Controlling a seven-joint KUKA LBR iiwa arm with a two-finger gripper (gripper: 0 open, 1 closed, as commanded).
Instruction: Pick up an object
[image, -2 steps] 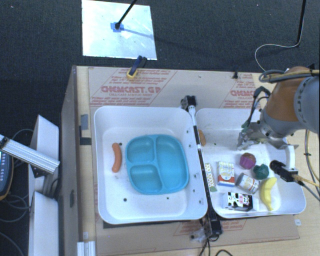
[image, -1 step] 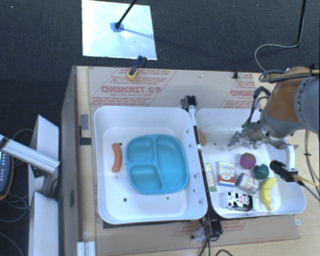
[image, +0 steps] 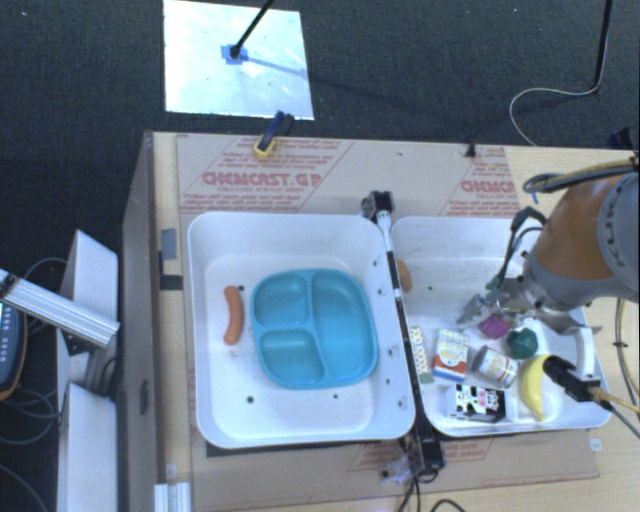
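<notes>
White bins: two are set side by side on the bench; the left bin (image: 205, 300) and the right bin (image: 440, 250) meet at a central divider.
Tray: a blue sectioned tray (image: 312, 327) is seen at the centre of the left bin.
Sausage: an orange sausage (image: 233, 314) lies at 9 o'clock from the tray, just beside it.
Arm: the grey arm (image: 590, 245) is reached in from 3 o'clock over the right bin.
Gripper: the gripper (image: 487, 305) is lowered near the bin's centre; whether it is open or closed cannot be told, and nothing is seen held.
Purple piece: a purple piece (image: 492, 325) lies just beside the gripper, at 5 o'clock from it.
Green ball: the ball (image: 521, 342) is placed at 4 o'clock from the purple piece.
Can: the can (image: 494, 366) lies on its side at 6 o'clock from the purple piece.
Banana: the banana (image: 531, 386) is seen at 4 o'clock from the can.
Packets: a pale packet (image: 450, 354) and a black-and-white card (image: 476, 402) lie near the 6 o'clock wall.
</notes>
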